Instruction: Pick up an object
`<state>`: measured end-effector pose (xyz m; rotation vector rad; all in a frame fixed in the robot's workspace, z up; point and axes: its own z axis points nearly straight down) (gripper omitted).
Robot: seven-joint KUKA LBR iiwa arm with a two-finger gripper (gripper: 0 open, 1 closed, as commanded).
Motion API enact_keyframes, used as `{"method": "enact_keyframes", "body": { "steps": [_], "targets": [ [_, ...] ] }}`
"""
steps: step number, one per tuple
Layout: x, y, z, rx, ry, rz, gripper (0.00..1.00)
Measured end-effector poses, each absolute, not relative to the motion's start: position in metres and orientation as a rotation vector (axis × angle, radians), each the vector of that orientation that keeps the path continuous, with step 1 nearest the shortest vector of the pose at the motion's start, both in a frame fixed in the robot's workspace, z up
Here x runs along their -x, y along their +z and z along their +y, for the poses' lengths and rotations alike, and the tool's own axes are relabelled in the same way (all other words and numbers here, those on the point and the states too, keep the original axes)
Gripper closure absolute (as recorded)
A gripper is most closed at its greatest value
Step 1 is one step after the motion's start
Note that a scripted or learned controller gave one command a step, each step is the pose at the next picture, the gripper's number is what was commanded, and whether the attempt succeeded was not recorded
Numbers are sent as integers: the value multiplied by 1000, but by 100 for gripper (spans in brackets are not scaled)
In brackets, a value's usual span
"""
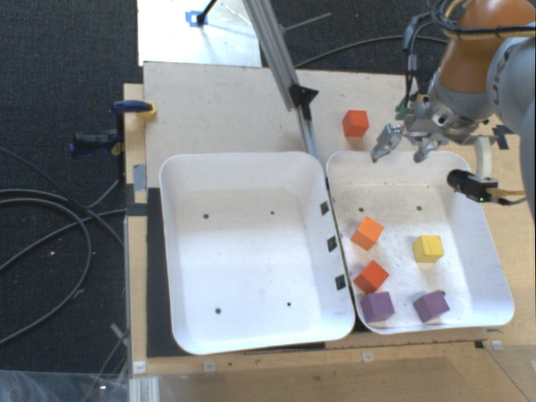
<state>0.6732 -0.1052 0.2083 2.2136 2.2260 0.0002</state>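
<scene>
Right bin, near edge: two purple cubes, one left, one right, apart. Just beyond the left one, nearly touching: an orange cube.

Right bin, middle: a second orange cube by the left wall; a yellow cube to its right, standing free.

Left bin: bare white floor.

Tabletop, beyond the bins: a red-orange cube, outside either bin.

Hand: above the right bin's far rim, fingers spread, nothing between them.

Step in hand, by judgement: approach, no grasp begun. The next move calls for choosing one cube, the free-standing yellow being easiest, travelling nearer over it, descending with fingers astride, then closing.
</scene>
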Motion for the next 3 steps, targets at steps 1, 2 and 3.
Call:
{"method": "enact_keyframes", "body": {
  "steps": [1, 2, 3],
  "targets": [
    [-600, 189, -69, -2222, -4, 2229, 0],
    [-560, 90, -88, -2222, 6, 2221, 0],
    [-560, 101, -89, -2216, 5, 2223, 100]
  ]
}}
